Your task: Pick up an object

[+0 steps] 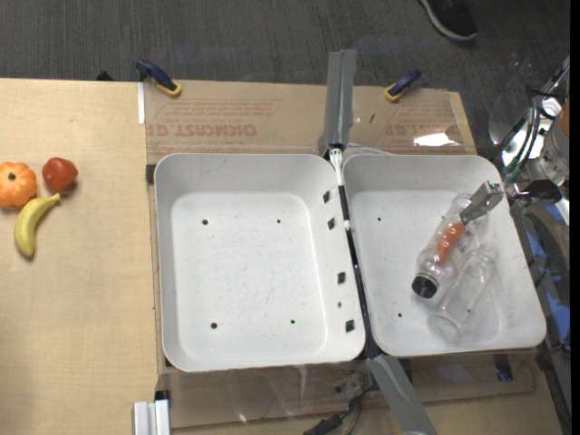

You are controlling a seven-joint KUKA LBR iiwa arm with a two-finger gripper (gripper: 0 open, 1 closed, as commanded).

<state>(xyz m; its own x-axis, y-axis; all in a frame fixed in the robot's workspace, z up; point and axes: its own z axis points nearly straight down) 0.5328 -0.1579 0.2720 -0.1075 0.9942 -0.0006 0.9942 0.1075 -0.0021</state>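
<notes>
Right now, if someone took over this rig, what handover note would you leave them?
Gripper: over the upper right part of the right bin, its tip at the upper end of the clear bottles; whether the fingers are open or shut cannot be told.
Objects: a clear bottle with a black cap and orange contents lies slanted in the right bin; a second clear bottle lies beside it, lower right. The left bin sits alongside.
Done: nothing visibly lifted.
Left: grasp one bottle and lift it.

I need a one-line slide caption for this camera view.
Gripper reaches into the right bin toward two clear bottles, while toy fruit lies on the bench.
</notes>
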